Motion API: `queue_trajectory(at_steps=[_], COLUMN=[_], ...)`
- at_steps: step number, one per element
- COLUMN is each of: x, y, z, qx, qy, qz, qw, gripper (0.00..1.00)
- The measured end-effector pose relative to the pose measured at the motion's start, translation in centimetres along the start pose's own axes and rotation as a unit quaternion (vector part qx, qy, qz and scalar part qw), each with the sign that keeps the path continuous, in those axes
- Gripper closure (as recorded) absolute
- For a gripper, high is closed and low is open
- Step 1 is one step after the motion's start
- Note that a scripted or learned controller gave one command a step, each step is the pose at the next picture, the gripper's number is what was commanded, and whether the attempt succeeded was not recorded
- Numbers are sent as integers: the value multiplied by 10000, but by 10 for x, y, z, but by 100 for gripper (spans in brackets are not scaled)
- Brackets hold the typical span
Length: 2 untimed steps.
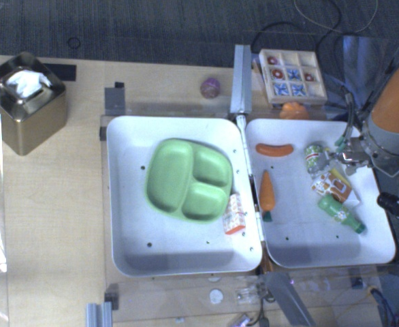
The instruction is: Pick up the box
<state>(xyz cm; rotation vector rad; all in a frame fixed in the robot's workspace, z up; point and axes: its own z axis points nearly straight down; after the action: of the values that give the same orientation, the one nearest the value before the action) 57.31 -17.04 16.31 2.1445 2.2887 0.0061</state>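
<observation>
The task looks barely begun: the small white and orange-red cardboard box (235, 214) lies untouched in the left shallow white bin (128, 251). It sits near that bin's right wall, touching the lower right edge of the green divided plastic plate (188, 178). The grey arm's gripper (344, 154) hangs over the upper right part of the right shallow white bin (301, 251), well apart from the box, and nothing can be seen held in it. Whether it is open or closed cannot be told from this angle. Left to do, by my reading, is the whole reach across to the other bin, the grasp and the lift. By count there are two bins, one box and one plate. The right bin holds one orange sausage (274, 150), one carrot (266, 193), one small printed can (313, 157), one orange and white packet (333, 185) and one green bottle (340, 212).
</observation>
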Motion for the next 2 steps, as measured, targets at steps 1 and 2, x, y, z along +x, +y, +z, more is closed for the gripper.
queue_trajectory(at_steps=[1,2], x=[21,-2], y=[20,40], z=[-16,66], qx=[-1,-12], qy=[-2,-8], qz=[124,637], qw=[9999,9980], gripper=[0,0])
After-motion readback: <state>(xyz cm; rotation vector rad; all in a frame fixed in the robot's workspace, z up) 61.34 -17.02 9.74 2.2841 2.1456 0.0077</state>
